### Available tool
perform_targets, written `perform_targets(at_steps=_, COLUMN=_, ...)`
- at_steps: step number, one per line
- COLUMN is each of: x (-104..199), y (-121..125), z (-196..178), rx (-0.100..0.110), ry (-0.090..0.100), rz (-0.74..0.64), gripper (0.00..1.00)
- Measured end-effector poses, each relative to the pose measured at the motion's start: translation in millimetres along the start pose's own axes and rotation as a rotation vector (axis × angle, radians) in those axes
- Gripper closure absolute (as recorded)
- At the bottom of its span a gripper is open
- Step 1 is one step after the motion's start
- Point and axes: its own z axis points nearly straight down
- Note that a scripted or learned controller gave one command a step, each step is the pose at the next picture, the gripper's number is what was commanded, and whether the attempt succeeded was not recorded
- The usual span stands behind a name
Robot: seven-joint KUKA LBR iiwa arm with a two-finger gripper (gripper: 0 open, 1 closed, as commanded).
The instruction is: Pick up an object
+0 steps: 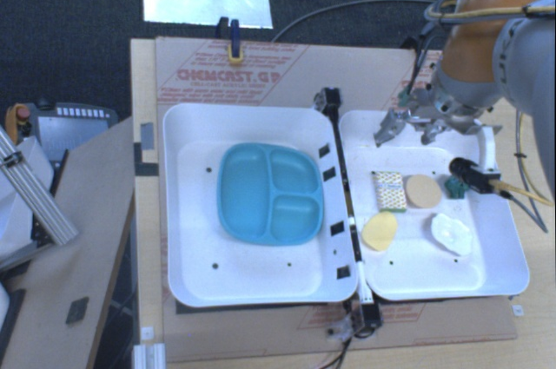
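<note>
Nothing lifted yet: we see our end effector [408, 126] hovering over the far edge of the right bin [499, 276].

Its fingers look spread and hold nothing. The candidates lie near the bin's middle: a speckled packet [390, 190], long axis running toward and away from the camera, beside a tan disc [424, 191], with a yellow piece [380, 231] and white lump [452, 233] nearer us. Descent, grasp and lift all remain.
</note>
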Motion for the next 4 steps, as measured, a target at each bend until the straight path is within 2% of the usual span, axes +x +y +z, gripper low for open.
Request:
perform_targets(at_steps=1, x=-2.2, y=2.7, z=41.7, rx=0.001, ry=0.0, rz=0.004, gripper=0.0)
perform_targets(at_steps=2, x=-2.3, y=4.0, z=28.7, rx=-0.005, ry=-0.001, rz=0.005, gripper=1.0)
perform_targets(at_steps=3, x=2.0, y=-3.2, z=-28.3, rx=-0.007, ry=0.0, rz=0.001, gripper=1.0)
perform_targets(at_steps=4, x=-0.2, y=3.3, z=-73.5, rx=-0.006, ry=-0.001, rz=0.0, gripper=1.0)
